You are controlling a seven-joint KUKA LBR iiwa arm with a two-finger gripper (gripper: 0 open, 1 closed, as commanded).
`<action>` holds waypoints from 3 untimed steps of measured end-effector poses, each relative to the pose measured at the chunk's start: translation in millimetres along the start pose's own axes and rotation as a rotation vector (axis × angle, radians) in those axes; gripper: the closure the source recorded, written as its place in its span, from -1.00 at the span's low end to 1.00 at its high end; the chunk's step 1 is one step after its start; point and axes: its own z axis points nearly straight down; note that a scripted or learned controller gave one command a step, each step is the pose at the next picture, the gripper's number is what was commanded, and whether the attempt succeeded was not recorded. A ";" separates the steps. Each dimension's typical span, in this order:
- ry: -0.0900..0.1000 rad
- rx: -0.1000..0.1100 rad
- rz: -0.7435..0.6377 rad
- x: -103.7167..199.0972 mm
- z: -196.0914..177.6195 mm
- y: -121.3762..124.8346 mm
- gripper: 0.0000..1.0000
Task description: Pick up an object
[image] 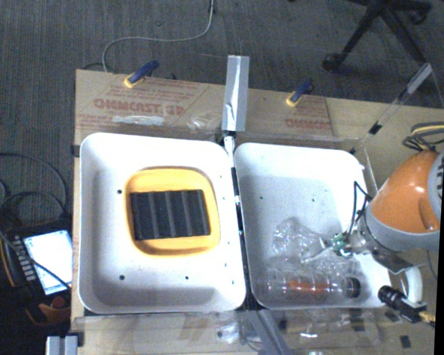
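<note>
1. The clear bottle [313,286] lies on its side along the 6 o'clock wall of the right bin [297,177]. Crumpled clear wrap [297,241] sits just beside it, toward 12 o'clock.
2. My arm [404,203] reaches in from 3 o'clock, its tip low over the wrap's 3 o'clock edge. I cannot tell how wide my grip stands, or whether anything is in it.
3. Risk: the bottle is round and slick, so I judge it may roll or squirt out under a squeeze.
4. Risk: it hugs the bin wall, so a descent there could strike the rim instead of straddling the bottle.
5. Risk: I may catch only the flimsy wrap, which could tear or slip free on the lift.
6. Risk: both things are see-through on white, so a poorly judged aim seems likely.
7. The left bin [103,166] holds a yellow tray [139,239] with a black slatted insert [171,213], well apart from me.
8. The counter is cardboard-topped [159,105], with two blue clamps [142,72] at 12 o'clock. Dark carpet [51,35], a loose cable [163,38] and a lit screen [46,256] at 8 o'clock surround it.
</note>
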 end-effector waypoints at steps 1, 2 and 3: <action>-0.007 -0.014 0.000 -1.6 -13.7 5.2 1.00; -0.004 -0.009 -0.001 -0.7 -11.7 3.6 -1.00; -0.003 0.006 0.155 -20.5 3.0 69.8 -1.00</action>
